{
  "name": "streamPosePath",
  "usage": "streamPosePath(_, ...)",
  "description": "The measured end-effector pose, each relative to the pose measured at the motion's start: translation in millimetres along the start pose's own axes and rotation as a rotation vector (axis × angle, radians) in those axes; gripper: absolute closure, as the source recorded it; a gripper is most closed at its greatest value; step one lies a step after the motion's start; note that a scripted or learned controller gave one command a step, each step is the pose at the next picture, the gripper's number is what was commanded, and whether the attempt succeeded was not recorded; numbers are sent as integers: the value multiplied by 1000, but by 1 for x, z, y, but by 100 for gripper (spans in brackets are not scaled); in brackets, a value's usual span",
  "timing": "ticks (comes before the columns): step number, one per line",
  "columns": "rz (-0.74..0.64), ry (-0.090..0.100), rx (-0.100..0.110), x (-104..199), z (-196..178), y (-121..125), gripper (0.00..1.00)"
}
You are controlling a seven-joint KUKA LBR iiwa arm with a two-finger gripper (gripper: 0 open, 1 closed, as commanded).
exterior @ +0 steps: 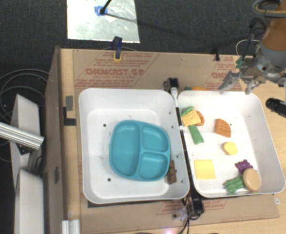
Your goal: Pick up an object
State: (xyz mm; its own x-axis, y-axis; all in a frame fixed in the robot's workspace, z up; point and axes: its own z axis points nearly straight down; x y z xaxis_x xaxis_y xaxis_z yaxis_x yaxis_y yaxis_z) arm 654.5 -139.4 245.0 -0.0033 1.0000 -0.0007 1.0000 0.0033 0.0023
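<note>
My gripper (240,86) hangs above the far rim of the right bin (269,130), its two fingers spread open with nothing between them. Inside that bin lie several toy foods: a yellow and green piece (192,117), a green stick (196,134), an orange waffle (222,127), a small yellow lump (230,148), a yellow square slice (204,169), purple grapes (243,165), a tan round piece (252,179) and a green piece (234,184). All of them rest nearer the camera than the gripper.
The left bin (96,111) holds a teal divided plate (140,150). A small brown item (172,172) rests on the ridge between the bins. An orange object (200,88) peeks out behind the right bin's far rim. Cardboard (133,69) backs both bins.
</note>
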Motion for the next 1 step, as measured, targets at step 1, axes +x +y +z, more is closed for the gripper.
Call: streamPosePath(1,6,2,12,-27,124,-43,0)
